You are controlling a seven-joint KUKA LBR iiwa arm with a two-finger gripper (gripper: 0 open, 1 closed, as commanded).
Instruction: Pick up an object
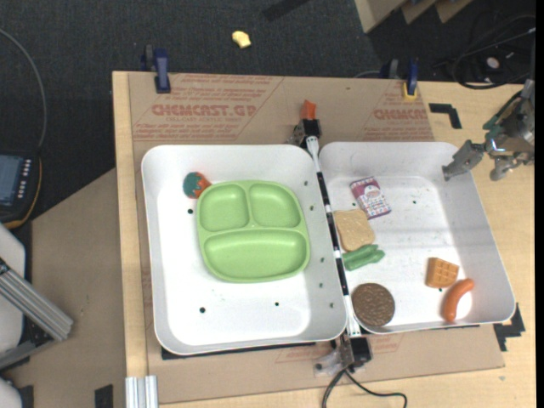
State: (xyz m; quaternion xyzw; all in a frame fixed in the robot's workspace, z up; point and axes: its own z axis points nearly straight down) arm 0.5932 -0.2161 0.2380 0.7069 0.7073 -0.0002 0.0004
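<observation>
Camera view shows the task barely begun: nothing is lifted, and every object still lies in a bin. The gripper (476, 155) sits at the right edge of the frame, over the upper right rim of the right bin (408, 155), and whether it is released or clenched cannot be told.

Largest in the picture is the worktop (127, 228), then the left bin (170, 296) with its green divided plate (252, 229) and a small red and green toy (196, 184) at the plate's upper left. In the right bin lie a brown round cookie (373, 303), a tan bread slice (352, 227), a green bean pod (363, 257), a purple-and-white packet (371, 197), an orange sausage (456, 300) and a small waffle (441, 272), the last two in the lower right. Any of these could serve; none is near the gripper.
</observation>
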